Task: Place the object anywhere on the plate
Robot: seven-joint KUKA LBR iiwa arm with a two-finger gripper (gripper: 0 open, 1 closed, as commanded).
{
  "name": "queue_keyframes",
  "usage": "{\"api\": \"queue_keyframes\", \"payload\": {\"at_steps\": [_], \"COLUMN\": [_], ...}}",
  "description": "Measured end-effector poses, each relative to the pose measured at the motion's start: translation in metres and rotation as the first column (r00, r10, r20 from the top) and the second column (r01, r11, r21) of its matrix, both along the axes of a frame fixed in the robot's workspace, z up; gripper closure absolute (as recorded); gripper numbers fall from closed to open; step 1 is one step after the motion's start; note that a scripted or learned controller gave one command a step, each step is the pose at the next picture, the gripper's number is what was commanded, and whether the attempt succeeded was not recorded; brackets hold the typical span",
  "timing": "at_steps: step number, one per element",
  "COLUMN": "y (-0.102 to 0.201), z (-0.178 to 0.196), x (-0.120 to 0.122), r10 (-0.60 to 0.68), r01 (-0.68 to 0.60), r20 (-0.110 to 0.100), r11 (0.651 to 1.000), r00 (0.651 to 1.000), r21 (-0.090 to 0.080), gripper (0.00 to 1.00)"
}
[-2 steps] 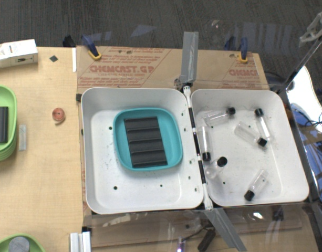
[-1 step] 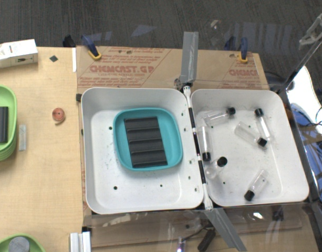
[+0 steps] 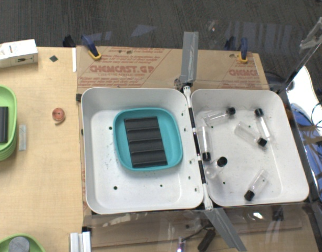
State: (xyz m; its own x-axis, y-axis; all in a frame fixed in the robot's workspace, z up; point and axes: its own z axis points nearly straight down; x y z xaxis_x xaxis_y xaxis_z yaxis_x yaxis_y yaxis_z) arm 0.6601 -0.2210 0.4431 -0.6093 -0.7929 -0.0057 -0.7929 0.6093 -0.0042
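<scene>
Camera view:

1. Two white bins are seen side by side on the bench (image 3: 37,188). A cardboard sheet (image 3: 130,67) lies under their far edges.
2. The left bin (image 3: 93,161) carries a teal plate (image 3: 174,140), set slightly towards the bin's far edge and clear of all four walls.
3. A black ribbed block (image 3: 145,141) lies flat on the plate, centred, with its ribs running across the plate.
4. The right bin (image 3: 239,169) carries several clear vials with black caps:
   - one vial (image 3: 219,117) near the far left corner;
   - one (image 3: 204,139) along the left wall;
   - two (image 3: 251,135) towards the far right corner, close together;
   - one (image 3: 256,185) near the near right corner.
5. A loose black cap (image 3: 221,162) lies near the middle of the bin's left half.
</scene>
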Motion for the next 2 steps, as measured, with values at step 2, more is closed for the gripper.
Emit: {"api": "queue_keyframes", "payload": {"at_steps": [2], "y": [0.0002], "z": [0.0001], "x": [0.0], "r10": [0.342], "r01": [-0.342], "r20": [0.0], "r11": [0.94], "r00": [0.94], "r21": [-0.002], "gripper": [0.0]}}
